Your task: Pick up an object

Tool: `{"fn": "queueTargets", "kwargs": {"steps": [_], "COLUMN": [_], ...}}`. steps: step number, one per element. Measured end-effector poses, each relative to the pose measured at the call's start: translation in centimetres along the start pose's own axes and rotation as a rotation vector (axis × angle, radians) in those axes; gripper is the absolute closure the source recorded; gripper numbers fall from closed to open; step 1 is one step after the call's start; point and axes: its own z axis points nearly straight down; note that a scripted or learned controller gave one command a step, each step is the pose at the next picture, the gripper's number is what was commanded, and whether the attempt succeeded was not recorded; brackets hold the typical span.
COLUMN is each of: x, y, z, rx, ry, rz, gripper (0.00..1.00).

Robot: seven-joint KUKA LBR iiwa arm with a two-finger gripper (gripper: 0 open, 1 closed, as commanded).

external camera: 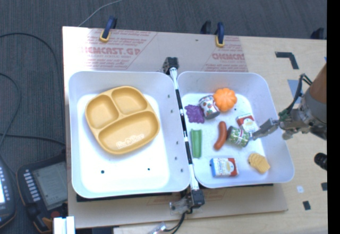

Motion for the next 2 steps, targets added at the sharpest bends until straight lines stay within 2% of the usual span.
{"fn": "queueTargets", "kwargs": {"steps": [1, 2], "x": [2.3, 2.5], "y": [2.9, 3.0], "z": [11.0, 9.9], "rx": [-0.007, -0.007], "ry": [-0.001, 0.005], "rz": [0.000, -0.004], "gripper": [0.00, 1.00]}}
